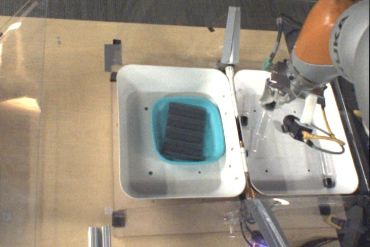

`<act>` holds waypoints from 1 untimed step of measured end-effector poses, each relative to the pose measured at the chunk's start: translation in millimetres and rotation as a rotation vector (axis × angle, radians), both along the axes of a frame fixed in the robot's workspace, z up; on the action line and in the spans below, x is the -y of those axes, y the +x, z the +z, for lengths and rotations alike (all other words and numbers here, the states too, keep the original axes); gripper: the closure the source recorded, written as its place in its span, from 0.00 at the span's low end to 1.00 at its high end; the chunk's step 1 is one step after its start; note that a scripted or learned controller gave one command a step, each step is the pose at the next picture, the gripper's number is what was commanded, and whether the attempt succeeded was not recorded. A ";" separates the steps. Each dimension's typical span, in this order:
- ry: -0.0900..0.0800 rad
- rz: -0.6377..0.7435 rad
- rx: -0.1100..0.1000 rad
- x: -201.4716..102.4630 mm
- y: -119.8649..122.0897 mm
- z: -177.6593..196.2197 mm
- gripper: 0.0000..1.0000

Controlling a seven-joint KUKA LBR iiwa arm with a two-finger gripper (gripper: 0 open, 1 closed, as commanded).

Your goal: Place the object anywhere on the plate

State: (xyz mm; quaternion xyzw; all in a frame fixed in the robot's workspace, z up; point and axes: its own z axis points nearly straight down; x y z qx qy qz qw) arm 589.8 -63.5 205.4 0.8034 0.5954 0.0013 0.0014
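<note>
A dark grey ribbed block (185, 130) lies flat on a turquoise plate (217, 130) in the middle of the left white bin (133, 124). The block sits wholly within the plate's rim. My gripper (267, 103) hangs over the far left part of the right bin (289, 170), to the right of the plate and apart from it. Nothing shows in the gripper. The grey arm with its orange band (318, 32) reaches in from the upper right.
A black plug with yellow cables (303, 130) hangs from the wrist over the right bin. A grey metal post (232, 37) stands at the back between the two bins. Small black brackets (114, 55) sit on the wooden bench around the bins.
</note>
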 end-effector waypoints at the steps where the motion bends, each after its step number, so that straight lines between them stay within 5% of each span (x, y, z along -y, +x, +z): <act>1: 0.001 0.128 -0.001 -88.6 -4.5 -20.7 1.00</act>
